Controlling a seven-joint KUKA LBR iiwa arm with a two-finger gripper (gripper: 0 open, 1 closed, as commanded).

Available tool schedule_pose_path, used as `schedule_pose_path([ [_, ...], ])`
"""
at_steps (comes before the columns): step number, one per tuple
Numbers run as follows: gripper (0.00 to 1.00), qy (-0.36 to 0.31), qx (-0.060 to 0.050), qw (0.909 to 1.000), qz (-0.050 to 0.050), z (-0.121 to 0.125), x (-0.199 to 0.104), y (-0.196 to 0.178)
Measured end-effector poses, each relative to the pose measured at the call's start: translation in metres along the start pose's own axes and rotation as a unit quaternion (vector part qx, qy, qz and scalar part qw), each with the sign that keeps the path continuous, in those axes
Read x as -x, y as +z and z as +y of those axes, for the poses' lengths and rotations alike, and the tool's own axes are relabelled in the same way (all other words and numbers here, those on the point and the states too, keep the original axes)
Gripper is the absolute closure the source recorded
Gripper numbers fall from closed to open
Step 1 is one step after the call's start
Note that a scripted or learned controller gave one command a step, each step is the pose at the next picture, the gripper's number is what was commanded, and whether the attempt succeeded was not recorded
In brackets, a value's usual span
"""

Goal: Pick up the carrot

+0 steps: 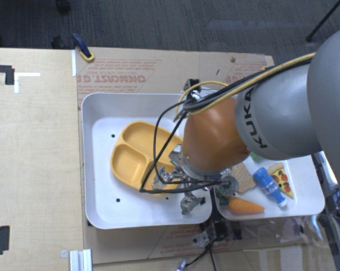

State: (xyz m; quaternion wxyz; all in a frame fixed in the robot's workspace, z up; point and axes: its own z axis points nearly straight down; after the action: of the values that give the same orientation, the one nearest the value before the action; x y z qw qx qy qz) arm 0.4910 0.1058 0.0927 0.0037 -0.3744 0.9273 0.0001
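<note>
A robotics lab or research workspace is showing here, not a home or a kitchen. A large grey industrial arm (282,106) with an orange band and loose black and yellow cables is reaching in from the right of the frame over two shallow white bins (96,168) that are sitting on flattened printed cardboard (119,75). A pale wooden bench top (31,162) is filling the left of the frame, with black brackets fixed near its edges. Dark office carpet (175,16) is running along the top, and a chair castor (62,4) is standing at the upper left.
</note>
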Motion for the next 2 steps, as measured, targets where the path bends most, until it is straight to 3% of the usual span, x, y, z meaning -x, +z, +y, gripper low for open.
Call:
schedule_pose_path([
  [1,1.00,0.001,-0.003,1.0000,-0.006,-0.003,0.004,-0.010],
  [2,1.00,0.194,0.000,0.9809,0.001,-0.010,0.017,-0.052],
])
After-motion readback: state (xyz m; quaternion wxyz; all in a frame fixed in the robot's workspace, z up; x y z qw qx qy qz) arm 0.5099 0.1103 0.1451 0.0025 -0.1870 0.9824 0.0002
